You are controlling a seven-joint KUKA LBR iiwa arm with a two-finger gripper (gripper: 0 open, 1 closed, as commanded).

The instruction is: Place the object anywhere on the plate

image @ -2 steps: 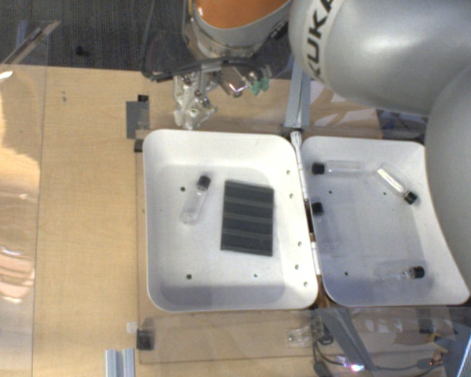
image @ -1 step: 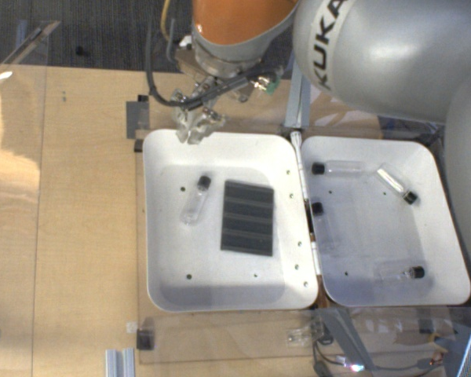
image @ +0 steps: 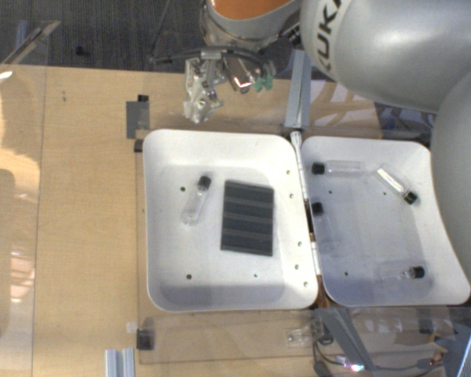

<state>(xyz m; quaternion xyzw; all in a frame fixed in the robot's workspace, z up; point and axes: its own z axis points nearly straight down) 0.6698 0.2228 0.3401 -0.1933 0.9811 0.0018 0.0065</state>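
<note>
A dark grey ribbed plate [image: 248,217] lies flat in the middle of the left bin [image: 161,281]. Just left of it lies a clear vial [image: 194,203] with a black cap, apart from the plate. My gripper [image: 196,108] hangs beyond the far edge of the left bin, over the wooden bench, well away from both the vial and the plate. I see nothing held in it.
The right bin [image: 439,289] holds several clear vials with black caps, such as one [image: 337,167] at the far left, one [image: 396,185] at the far right and one [image: 400,273] near the front. The big grey arm covers the upper right.
</note>
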